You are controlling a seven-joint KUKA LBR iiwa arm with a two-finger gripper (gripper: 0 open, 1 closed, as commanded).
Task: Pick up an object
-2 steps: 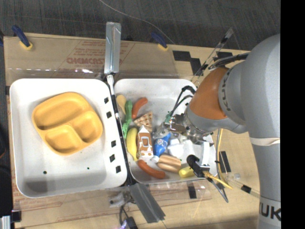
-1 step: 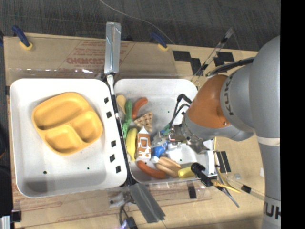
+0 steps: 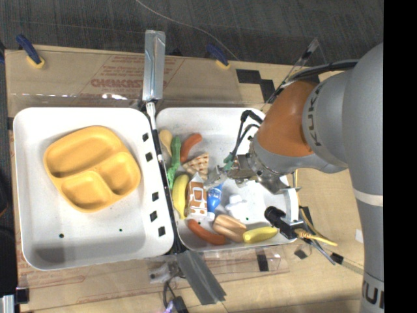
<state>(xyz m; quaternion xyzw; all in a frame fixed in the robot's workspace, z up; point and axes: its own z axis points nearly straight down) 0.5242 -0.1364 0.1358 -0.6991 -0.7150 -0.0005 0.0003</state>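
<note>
The right bin [image 3: 195, 117] holds a heap of toy food: a red sausage [image 3: 190, 146], a green piece [image 3: 174, 163], a yellow banana [image 3: 179, 195], an orange-and-white carton [image 3: 197, 198], a blue-and-white piece [image 3: 214, 197], a tan bun [image 3: 229, 225], a second red sausage [image 3: 204, 233] and another yellow piece [image 3: 260, 235]. My gripper [image 3: 226, 170] hangs low over the middle of this bin, just right of a tan waffle-like piece [image 3: 199, 163] and above the blue-and-white piece. The wrist and its cables hide the finger ends.
In the left bin [image 3: 29, 237] lies a yellow divided tray [image 3: 91, 167]. A metal divider [image 3: 154, 64] stands between the bins at the back. The grey arm with its orange band [image 3: 287, 129] covers the right bin's right side. Cardboard lines the bench.
</note>
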